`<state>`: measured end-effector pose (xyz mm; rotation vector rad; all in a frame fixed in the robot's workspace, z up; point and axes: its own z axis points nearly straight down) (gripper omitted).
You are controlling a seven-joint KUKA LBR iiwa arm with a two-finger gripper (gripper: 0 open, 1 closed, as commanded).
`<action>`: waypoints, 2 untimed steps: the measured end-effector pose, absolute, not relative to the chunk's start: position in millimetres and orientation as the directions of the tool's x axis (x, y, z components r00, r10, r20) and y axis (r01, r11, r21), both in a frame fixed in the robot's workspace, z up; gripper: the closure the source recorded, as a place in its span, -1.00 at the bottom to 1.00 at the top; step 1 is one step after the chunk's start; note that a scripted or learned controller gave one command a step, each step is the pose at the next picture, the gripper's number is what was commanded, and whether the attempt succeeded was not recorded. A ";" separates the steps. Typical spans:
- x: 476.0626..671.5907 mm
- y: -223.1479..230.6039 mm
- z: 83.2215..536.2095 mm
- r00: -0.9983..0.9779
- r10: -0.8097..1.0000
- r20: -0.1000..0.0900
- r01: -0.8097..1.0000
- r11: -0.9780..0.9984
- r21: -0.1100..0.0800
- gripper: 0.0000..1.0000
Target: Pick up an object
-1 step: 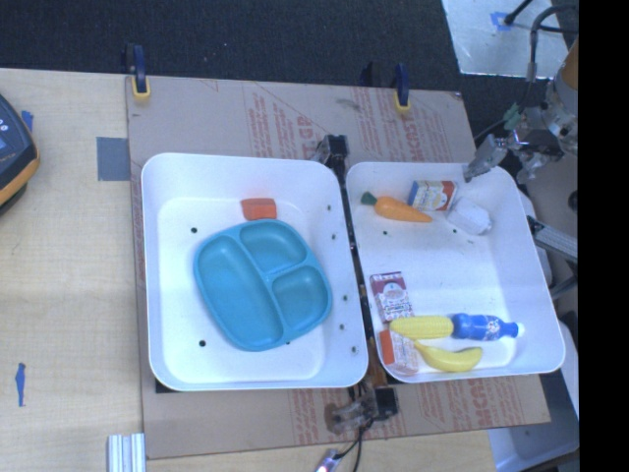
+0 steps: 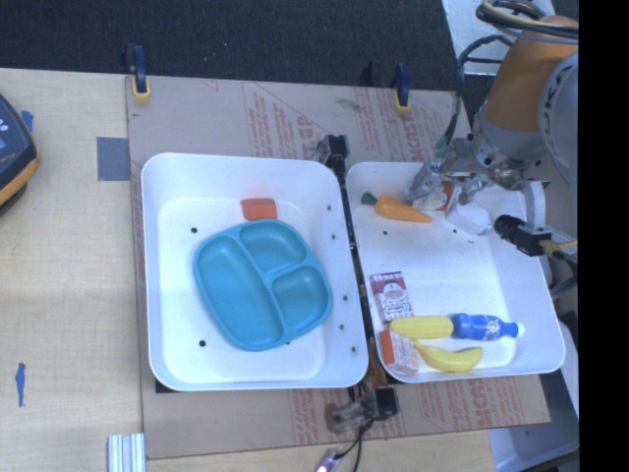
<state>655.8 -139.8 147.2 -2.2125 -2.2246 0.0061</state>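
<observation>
Two white bins are set side by side on the bench. Near the front edge of the right bin point(image 2: 536, 293), a yellow banana point(image 2: 450, 358), a corn cob point(image 2: 421, 326) and a blue bottle point(image 2: 484, 327) are packed close together, with a small red packet point(image 2: 391, 294) just behind them by the left wall. Farther back, near the far left corner, a toy carrot point(image 2: 403, 209) is laid flat. Its long side runs left to right, its green top is pointed at the left wall, and its thin tip is pointed at the gripper point(image 2: 439, 187). The gripper is seen just beside that tip, at the far edge. Whether its jaws are open or closed cannot be told. The carrot is round and smooth, so it could be rolled or pushed away if only its thin tip is pinched. In the left bin point(image 2: 162, 264), a blue plate point(image 2: 261, 283) and an orange block point(image 2: 258, 207) are seen.
</observation>
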 end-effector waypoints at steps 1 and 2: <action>651.6 -102.9 121.3 -0.006 1.000 -0.001 1.000 0.006 -0.005 -1.00; 658.3 -94.2 95.8 -0.006 1.000 -0.005 1.000 0.007 0.003 -1.00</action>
